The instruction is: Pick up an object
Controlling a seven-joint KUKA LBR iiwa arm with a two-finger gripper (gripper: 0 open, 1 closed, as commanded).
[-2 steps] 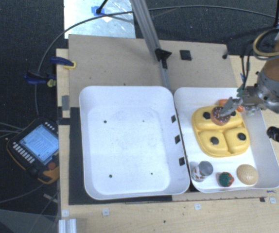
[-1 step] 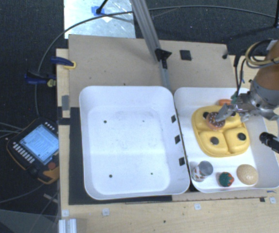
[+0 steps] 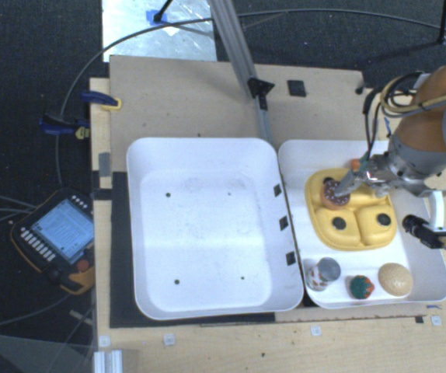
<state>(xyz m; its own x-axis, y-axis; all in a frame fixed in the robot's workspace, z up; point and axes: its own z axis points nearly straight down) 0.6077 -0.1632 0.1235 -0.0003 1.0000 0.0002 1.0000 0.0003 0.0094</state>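
- The grey arm with the orange band (image 3: 440,92) is reaching in over the right shallow white bin (image 3: 433,282), and its two-finger gripper (image 3: 339,191) is pointing down at the upper left part of the yellow moulded plastic tray (image 3: 355,228) lying in that bin.
- A small round pinkish-brown ringed object (image 3: 333,195) is sitting on the yellow tray's upper left part, right at the gripper's tip; whether the jaws are spread, closed or gripping it cannot be told from this slanted view.
- The yellow tray is showing two dark spots on its lower lobes, and its upper right part is lying hidden under the wrist.
- Below the yellow tray, along the bin's near wall, three things are lying in a row: a small grey cylinder with a white and red end (image 3: 322,273), a small green and red ball (image 3: 361,287), and a beige egg-shaped object (image 3: 395,279).
- These three are sitting well apart from the gripper.
- A black and white fitting (image 3: 427,228) is hanging just right of the yellow tray.
- Left of the yellow tray, the second white bin (image 3: 141,208) is sitting alongside.
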